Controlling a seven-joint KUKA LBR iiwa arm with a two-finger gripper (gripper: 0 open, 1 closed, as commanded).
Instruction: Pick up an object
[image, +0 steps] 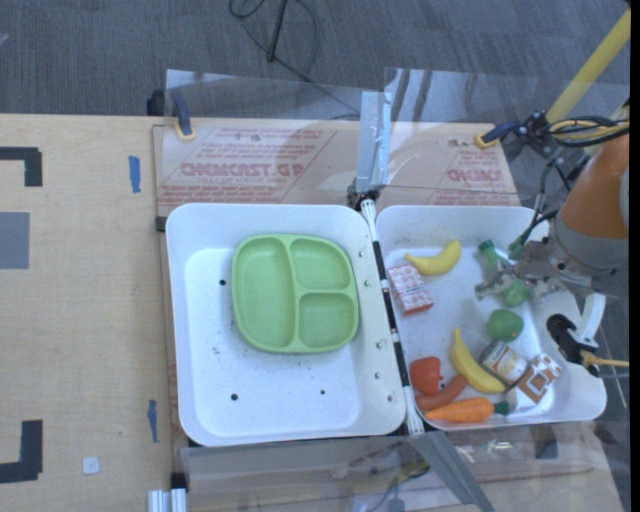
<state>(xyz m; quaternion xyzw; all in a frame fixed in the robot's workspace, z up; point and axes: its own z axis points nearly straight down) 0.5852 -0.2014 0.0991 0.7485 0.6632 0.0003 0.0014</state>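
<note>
The left bin (190, 330) holds a green divided plate (295, 293). The right bin (585, 395) holds a red-and-white carton (409, 288), two bananas (436, 260), a carrot (460, 410), a can (497, 357) and a green ball (505, 324). The gripper (512, 280) hangs over its far right; its grip cannot be told.

The arm (598, 205) comes in from the right edge, its orange band uppermost and the grey wrist below it, angled down and leftward. The pincer (505, 281) sits low at the wrist's left end, its metal fingers (490, 287) pointing left.
</note>
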